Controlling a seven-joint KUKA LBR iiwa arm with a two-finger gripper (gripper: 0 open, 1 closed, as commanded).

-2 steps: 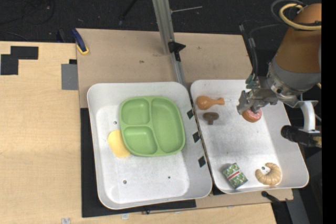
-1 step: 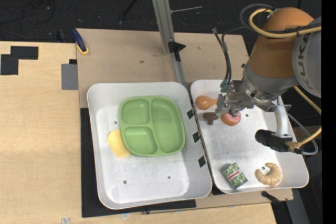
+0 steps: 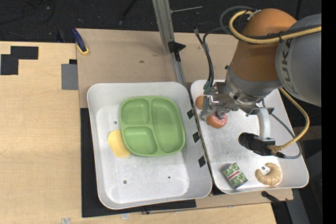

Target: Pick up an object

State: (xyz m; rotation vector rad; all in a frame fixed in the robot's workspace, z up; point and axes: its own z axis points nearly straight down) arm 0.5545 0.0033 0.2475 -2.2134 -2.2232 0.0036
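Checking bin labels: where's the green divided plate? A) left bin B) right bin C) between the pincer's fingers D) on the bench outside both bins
A: the green divided plate lies flat in the left bin, partly over a yellow object, while the pincer is over the right bin by a pink donut.

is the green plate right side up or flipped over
Right side up. The green plate in the left bin shows three open compartments facing up.

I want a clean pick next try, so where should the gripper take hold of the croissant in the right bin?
Grip the croissant across its thick middle, coming straight down from above. It lies flat, curled, near the right bin's front corner, apart from the green packet; its tapered ends look likelier to slip.
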